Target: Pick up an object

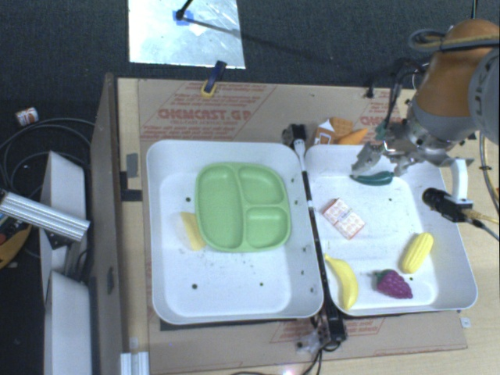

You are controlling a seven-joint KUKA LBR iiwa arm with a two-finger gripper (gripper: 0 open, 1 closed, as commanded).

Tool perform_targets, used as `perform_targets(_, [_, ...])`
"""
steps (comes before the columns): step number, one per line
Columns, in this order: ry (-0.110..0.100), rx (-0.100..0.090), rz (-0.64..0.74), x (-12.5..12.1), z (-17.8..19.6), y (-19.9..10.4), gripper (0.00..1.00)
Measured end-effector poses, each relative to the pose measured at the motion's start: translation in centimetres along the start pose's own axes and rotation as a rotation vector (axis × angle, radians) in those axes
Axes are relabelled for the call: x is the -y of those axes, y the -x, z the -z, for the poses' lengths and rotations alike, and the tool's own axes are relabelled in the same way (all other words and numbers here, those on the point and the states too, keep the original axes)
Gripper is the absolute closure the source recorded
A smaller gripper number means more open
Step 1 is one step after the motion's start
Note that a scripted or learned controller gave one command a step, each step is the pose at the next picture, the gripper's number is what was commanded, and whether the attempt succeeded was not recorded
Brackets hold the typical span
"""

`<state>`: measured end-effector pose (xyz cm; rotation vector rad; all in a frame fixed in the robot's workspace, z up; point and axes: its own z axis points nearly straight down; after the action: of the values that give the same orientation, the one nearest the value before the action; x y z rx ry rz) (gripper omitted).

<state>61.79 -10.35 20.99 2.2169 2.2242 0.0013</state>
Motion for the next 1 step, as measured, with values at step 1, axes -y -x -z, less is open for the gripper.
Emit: perform_targets(1, [0.003, 0.002, -0.004, -2.68, 0.10, 5.22, 0.00])
